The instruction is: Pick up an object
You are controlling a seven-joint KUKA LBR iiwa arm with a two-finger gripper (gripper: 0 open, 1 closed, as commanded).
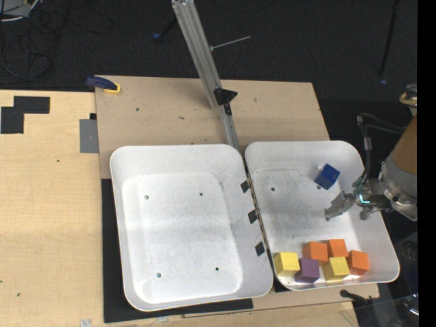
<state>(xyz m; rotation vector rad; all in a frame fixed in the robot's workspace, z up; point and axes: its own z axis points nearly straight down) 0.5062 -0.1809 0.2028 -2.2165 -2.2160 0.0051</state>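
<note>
From my seat the biggest things are the two white bins: the left bin point(180, 223) and the right bin point(300, 182), which carries all the blocks. The arm point(409, 162) comes in from the right, and its gripper point(349, 206) hangs over the right bin's right side with its fingers spread apart and nothing between them. My likeliest target is the blue block point(328, 176), which sits alone in the upper right part of that bin, near the gripper and well apart from the others. It looks about cubic, so I see no real long axis; it sits turned, with its edges at a slant to the bin walls, so I would judge the jaws need to line up across a pair of its flat faces, not its corners. I take it for a small, stiff, light block with smooth sides, not fragile, perhaps apt to slip if pinched off-centre. Along the bin's near edge lies a packed cluster: two orange blocks point(315, 251) at the back, another orange block point(358, 261) at the right end, two yellow blocks point(287, 261) and a purple block point(309, 270). These touch one another, so I judge there is little room for fingers between them.
</note>
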